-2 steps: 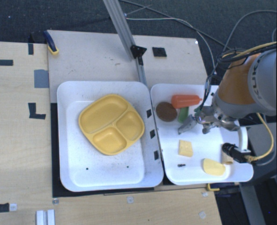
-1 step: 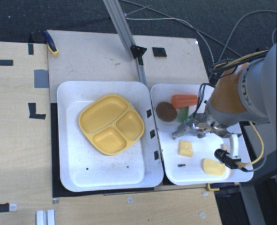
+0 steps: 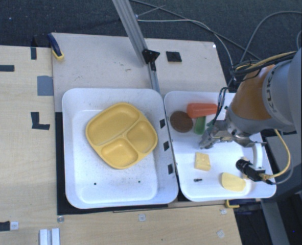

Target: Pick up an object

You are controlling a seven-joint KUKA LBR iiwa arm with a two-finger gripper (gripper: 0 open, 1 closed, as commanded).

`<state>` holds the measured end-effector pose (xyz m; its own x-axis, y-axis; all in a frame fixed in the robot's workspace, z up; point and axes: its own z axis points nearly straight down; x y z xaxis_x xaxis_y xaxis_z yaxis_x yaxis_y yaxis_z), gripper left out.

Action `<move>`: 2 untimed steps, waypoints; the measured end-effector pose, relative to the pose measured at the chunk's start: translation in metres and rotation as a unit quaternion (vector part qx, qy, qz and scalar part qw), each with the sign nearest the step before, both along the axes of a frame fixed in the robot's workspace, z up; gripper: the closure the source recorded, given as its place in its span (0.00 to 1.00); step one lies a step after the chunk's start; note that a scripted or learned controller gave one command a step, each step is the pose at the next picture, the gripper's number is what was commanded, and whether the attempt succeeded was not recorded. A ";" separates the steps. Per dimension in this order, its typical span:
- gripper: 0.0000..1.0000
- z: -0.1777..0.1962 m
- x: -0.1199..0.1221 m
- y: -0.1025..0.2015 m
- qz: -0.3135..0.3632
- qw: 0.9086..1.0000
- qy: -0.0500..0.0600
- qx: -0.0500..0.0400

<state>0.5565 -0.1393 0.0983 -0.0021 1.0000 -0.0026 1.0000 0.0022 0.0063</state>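
Observation:
In the right bin (image 3: 217,187) lie a brown round piece (image 3: 181,121), an orange-red carrot-like piece (image 3: 201,108), a green piece (image 3: 200,124), a pale yellow cheese wedge (image 3: 202,162) and a yellow lemon-like piece (image 3: 233,182). My gripper (image 3: 208,139) hangs low over the bin's middle, just right of the green piece and above the cheese wedge. Nothing shows between its tips. The wrist and arm cover the bin's right side.
The left bin (image 3: 74,137) holds a yellow divided plate (image 3: 121,135). A grey pole (image 3: 132,24) slants down from the top to the gap between the bins. Cables run along the bench at the upper right. A blue and yellow clamp (image 3: 55,46) sits at the upper left.

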 end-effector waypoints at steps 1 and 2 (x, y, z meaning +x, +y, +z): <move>1.00 0.049 0.010 -0.002 0.000 1.000 0.002 0.001; 1.00 0.112 0.014 -0.001 0.000 1.000 0.001 0.001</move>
<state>0.5705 -0.1398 0.2106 -0.0016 1.0000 -0.0012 1.0000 0.0016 0.0049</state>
